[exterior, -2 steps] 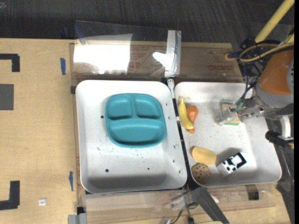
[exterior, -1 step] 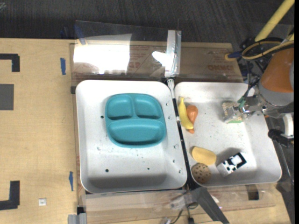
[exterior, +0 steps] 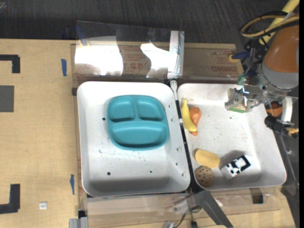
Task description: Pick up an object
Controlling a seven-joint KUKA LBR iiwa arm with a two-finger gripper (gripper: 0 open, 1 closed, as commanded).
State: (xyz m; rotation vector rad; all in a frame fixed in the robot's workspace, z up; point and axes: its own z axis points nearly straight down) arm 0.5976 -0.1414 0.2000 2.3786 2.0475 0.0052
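Floor (exterior: 142, 4): dark grey, along the top | Worktop (exterior: 33, 127): tan board with black and blue tape marks | Clear panel (exterior: 128, 56): stood behind the bins, glare from overhead light on it

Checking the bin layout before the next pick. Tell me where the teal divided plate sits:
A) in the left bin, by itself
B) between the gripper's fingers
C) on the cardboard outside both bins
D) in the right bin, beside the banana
A: the teal divided plate lies flat in the left bin with nothing else around it, while the banana and the other small items are in the right bin.
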